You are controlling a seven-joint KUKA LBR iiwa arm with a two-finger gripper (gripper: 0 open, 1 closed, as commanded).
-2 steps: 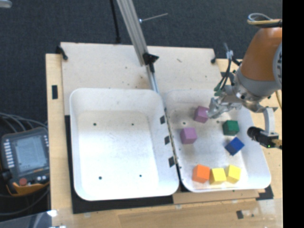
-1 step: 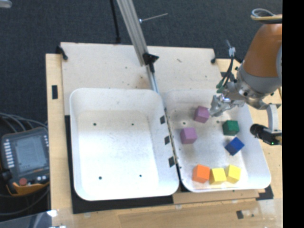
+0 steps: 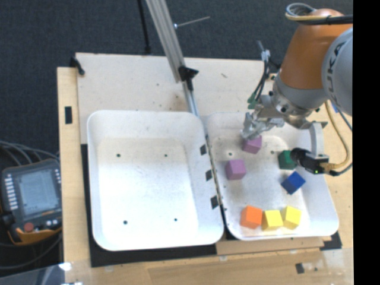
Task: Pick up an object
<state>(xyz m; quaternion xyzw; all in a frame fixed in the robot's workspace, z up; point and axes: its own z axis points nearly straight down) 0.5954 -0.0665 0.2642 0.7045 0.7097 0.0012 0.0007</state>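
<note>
My gripper [image 3: 255, 128] hangs over the back of the right bin [image 3: 330, 214], reaching in from the right. A small purple block [image 3: 252, 144] sits directly under its tip, touching it or very nearly so; whether it is gripped or resting on the bin floor I cannot tell. A second purple block [image 3: 236, 169] lies a little nearer and to the left. A green block [image 3: 286, 160] and a blue block [image 3: 293, 183] lie to the right of it. Along the front of the bin an orange block [image 3: 251, 217] and two yellow blocks [image 3: 272, 219] [image 3: 292, 217] stand in a row.
The left bin [image 3: 148, 177] stands beside the right one, sharing a raised rim. A slanted aluminium pole [image 3: 169, 34] rises from the back of the bench near that rim. A black cable connector [image 3: 312, 161] hangs off the arm beside the green block.
</note>
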